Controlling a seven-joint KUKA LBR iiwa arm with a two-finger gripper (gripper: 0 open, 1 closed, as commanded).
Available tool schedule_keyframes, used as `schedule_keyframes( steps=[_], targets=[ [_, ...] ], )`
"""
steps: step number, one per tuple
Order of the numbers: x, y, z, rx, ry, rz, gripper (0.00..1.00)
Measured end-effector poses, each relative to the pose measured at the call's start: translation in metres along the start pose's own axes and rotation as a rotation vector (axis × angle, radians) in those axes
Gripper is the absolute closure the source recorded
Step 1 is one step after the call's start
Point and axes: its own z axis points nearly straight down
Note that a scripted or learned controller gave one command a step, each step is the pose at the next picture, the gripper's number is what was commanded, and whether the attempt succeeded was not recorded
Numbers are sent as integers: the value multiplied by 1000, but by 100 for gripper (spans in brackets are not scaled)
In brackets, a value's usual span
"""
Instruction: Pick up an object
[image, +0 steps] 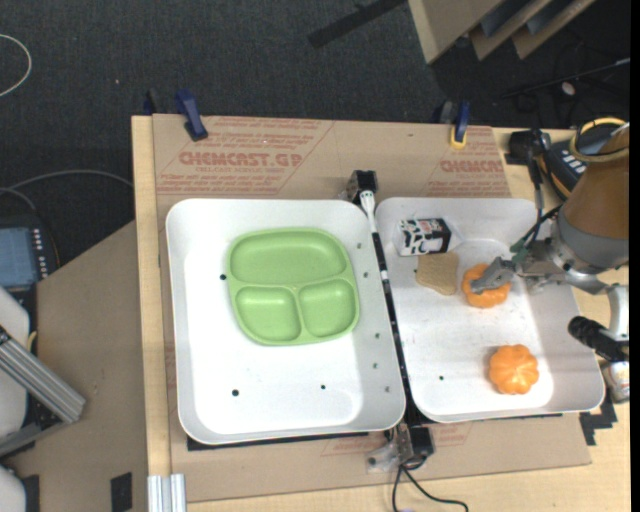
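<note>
You see the gripper (490, 278) clamped on an orange fruit (484, 291), a tan block (438, 273) just beside it, a pumpkin (513, 369) below.

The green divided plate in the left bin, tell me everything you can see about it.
The green divided plate is pale green, looks like matte plastic, and has rounded corners. It has three compartments: one wide one along the far side and two smaller ones side by side along the near side. It lies flat and right way up, a little turned, in the far half of the left bin, apart from the walls. Nothing rests in it or touches it.
</note>
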Motion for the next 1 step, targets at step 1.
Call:
schedule_keyframes(
  steps=[1],
  targets=[
    [78,37,19,13,-1,-3,0]
  ],
)
